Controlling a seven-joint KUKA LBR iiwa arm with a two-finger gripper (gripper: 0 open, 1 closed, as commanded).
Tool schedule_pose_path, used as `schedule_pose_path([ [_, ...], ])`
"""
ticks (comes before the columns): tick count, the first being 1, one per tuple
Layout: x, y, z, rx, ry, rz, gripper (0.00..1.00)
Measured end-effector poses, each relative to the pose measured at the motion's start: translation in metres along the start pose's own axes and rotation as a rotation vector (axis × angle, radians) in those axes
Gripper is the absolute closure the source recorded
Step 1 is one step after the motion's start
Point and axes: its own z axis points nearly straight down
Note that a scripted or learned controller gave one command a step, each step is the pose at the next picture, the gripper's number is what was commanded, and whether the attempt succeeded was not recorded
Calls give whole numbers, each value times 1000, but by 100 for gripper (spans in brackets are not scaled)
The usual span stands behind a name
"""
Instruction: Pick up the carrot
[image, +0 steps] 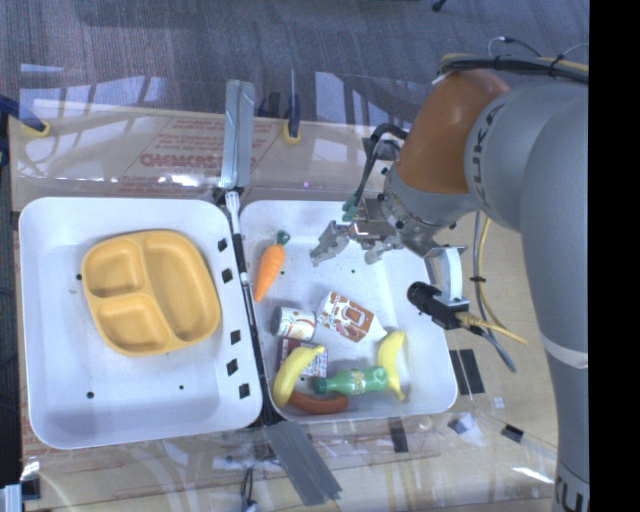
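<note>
Starting frame left: yellow divided plate fills left bin, likely drop spot. Carrot lies at frame centre against right bin's left wall, tip down, apart from food clutter below. Pincer hangs just right of carrot, fingers spread, gripping nothing, seemingly lining up approach.

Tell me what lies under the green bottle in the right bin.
The green bottle lies across a red sausage at its cap end and touches a banana at its base end. Whether anything sits beneath its middle, apart from the bin floor, is covered.
</note>
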Motion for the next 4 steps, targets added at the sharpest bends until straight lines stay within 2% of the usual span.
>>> schedule_pose_path([
  [1, 38, 33, 20, -4, -3, -381, 0],
  [2, 79, 67, 20, -5, -4, -536, 0],
  [3, 68, 25, 21, -1, -2, -541, 0],
  [4, 83, 51, 21, -3, -3, -494, 0],
])
